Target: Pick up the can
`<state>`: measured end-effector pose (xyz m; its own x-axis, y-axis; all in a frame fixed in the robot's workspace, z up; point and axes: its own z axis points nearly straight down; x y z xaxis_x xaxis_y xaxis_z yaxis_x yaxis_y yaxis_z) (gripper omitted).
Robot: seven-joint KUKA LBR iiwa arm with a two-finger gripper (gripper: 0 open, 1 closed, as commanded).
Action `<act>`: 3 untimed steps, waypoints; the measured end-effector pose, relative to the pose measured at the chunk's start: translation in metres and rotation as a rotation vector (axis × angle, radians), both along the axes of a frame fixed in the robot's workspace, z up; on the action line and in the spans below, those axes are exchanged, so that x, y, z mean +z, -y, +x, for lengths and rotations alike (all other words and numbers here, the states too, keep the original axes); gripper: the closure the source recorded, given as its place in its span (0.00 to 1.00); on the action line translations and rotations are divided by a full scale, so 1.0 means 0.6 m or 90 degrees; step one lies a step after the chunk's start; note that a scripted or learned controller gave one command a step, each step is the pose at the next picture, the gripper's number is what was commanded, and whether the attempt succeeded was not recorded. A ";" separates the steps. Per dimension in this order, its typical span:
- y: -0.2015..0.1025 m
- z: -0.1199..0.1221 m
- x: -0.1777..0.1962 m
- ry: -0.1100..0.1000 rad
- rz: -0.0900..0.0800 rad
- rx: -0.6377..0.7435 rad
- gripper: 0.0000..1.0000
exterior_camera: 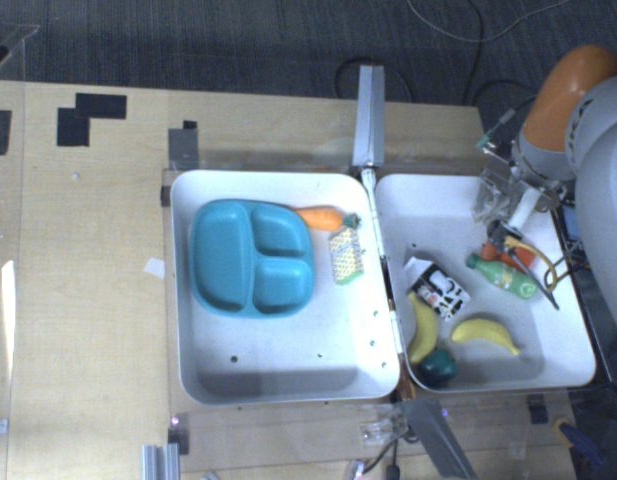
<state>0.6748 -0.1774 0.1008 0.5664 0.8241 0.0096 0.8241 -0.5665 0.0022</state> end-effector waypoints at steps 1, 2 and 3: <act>-0.034 -0.007 0.173 -0.001 -0.003 -0.194 1.00; -0.034 -0.007 0.172 -0.001 -0.003 -0.194 0.00; -0.039 -0.035 -0.023 -0.001 -0.003 -0.260 0.00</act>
